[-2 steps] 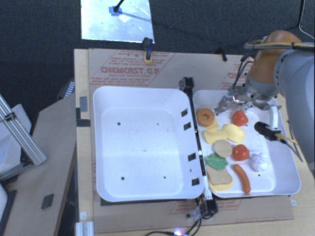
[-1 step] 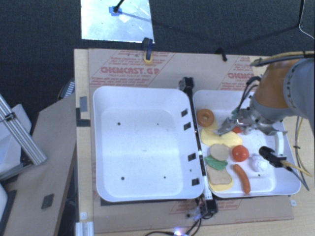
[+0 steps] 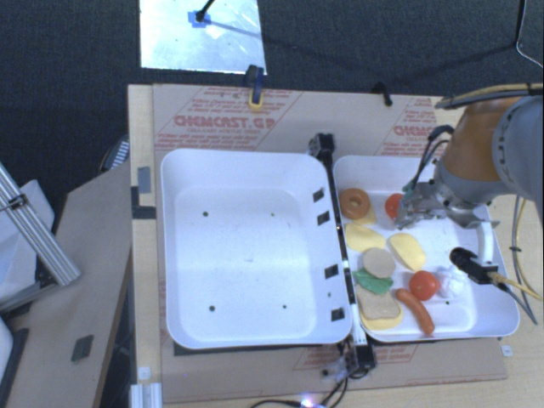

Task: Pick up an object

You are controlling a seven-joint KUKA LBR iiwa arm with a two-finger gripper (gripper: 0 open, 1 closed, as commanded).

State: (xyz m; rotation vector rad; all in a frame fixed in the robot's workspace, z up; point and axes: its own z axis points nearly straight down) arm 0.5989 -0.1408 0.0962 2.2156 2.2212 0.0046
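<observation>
Gripper: lowered into the far part of the right bin, just beside a red tomato; finger state cannot be told.
Nearby objects: a brown doughnut to the left; a yellow piece nearer.
Other contents: second tomato, sausage.
Left bin: beside the right bin.

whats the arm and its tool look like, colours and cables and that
The arm is a thick, rounded grey body with a broad orange band above the wrist. Thin dark cables loop from the band down to the tool, a small grey metal assembly. A yellow cable runs along the top of the arm.
</observation>
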